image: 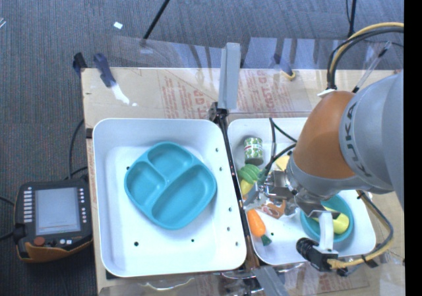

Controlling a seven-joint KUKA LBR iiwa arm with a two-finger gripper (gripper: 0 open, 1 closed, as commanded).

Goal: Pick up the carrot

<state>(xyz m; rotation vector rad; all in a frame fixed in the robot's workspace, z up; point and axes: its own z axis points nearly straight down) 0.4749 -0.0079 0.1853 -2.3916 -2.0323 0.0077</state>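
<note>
Orange and small, the carrot (256, 223) is lying in the right bin (285, 256), near its left wall and toward the near edge, with its green top pointing to the near right; nothing is gripping it. The arm (356, 136) is reaching in from the right and hanging over the middle of that bin; the gripper (273, 197) is sitting just beyond the carrot on the far right side, over a clutter of small things, and whether it is apart or together cannot be told. A green and yellow toy (249, 177) is lying just left of it; a small can (252, 148) is standing farther back. A blue bowl (341, 212) is sitting at the right, partly under the arm. The left bin (112, 248) is holding a blue divided plate (170, 184).
</note>
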